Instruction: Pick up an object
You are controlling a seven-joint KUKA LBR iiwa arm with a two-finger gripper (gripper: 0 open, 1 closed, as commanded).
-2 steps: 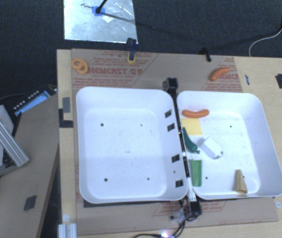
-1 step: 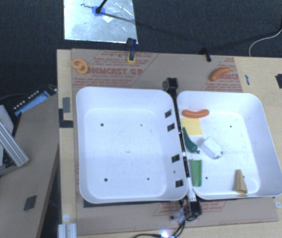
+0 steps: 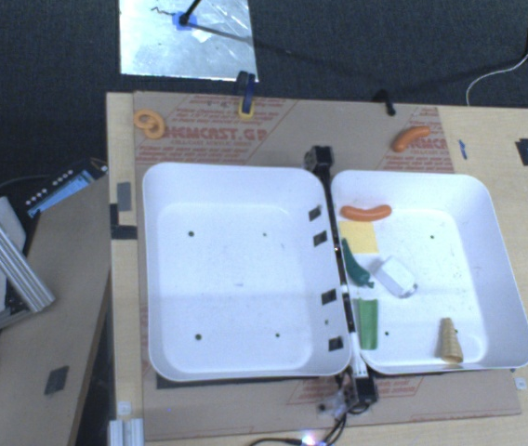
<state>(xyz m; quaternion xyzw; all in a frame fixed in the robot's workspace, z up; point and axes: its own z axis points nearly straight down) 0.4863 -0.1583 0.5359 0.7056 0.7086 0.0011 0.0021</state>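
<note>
The right bin (image 3: 487, 249) holds several small objects. An orange sausage (image 3: 365, 213) lies near its back left corner, with a yellow flat square (image 3: 361, 238) just in front of it. A dark teal piece (image 3: 354, 265) rests by the left wall, next to a white and grey cup-like object (image 3: 395, 277). A green stick (image 3: 367, 322) lies along the left wall near the front. A tan ice-cream cone (image 3: 449, 339) sits near the front right.
The left bin (image 3: 236, 268) stands beside the right one, joined by black clips (image 3: 321, 239). On the cardboard behind lie an orange ring (image 3: 150, 123), a yellow clamp (image 3: 245, 96) and another orange sausage (image 3: 410, 138). A silver sheet (image 3: 187, 26) lies farther back.
</note>
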